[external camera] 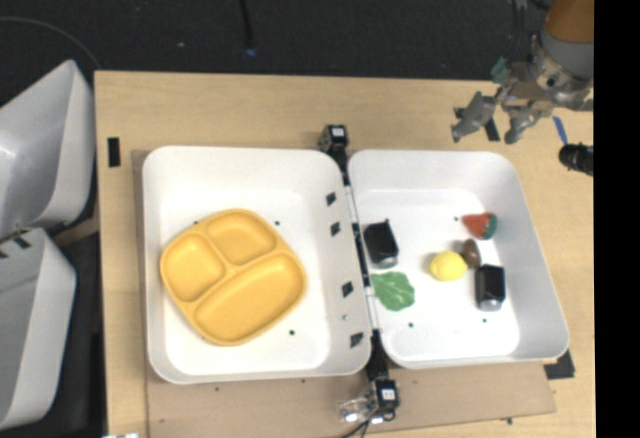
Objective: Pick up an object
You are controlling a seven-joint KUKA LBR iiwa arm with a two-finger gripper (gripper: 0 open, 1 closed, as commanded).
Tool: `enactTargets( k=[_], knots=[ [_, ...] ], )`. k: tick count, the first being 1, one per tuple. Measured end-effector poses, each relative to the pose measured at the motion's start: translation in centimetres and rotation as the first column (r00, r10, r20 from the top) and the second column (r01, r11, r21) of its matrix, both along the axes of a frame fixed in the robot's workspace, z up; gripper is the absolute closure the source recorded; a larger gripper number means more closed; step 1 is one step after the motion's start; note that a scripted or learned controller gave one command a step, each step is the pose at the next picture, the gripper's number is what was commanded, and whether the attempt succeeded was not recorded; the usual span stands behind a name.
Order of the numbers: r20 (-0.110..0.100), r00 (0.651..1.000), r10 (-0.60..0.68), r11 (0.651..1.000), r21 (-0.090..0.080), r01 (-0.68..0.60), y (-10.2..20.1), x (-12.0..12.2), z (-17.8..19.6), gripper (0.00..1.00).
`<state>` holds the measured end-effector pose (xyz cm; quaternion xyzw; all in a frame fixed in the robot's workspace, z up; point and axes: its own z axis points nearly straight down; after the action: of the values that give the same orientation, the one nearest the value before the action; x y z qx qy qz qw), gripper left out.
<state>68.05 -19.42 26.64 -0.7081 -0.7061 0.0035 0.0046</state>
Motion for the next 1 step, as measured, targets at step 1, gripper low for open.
enactTargets(
  k=[1],
  knots=[
    [0.012, 1.000, 0.004, 1.000, -0.003, -0.004, 0.06, 0.21, 0.87, 0.00]
  ],
)
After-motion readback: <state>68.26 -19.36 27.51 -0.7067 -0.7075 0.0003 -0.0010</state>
